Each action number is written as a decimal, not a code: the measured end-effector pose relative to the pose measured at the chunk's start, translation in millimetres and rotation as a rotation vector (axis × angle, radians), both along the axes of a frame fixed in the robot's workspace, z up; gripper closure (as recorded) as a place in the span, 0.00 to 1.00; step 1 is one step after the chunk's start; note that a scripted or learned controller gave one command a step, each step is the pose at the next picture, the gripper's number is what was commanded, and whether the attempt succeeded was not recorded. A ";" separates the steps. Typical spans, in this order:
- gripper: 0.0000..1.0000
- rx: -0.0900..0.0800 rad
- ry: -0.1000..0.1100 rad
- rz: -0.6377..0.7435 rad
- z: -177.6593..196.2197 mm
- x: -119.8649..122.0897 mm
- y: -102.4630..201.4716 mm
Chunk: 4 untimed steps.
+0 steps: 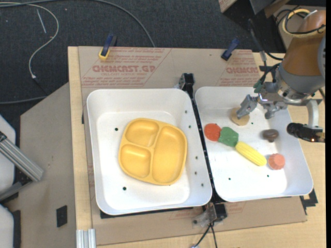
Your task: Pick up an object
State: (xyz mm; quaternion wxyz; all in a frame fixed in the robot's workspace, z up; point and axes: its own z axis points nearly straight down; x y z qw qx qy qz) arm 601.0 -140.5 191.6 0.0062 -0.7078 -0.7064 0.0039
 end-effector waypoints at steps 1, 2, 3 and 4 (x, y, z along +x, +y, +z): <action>0.00 -0.002 -0.013 0.003 6.9 3.1 0.2; 0.00 -0.001 -0.006 0.002 -55.0 -3.8 1.2; 0.00 -0.001 -0.016 0.001 -104.5 -2.3 1.8; 1.00 -0.003 -0.022 0.003 -90.7 -0.5 1.9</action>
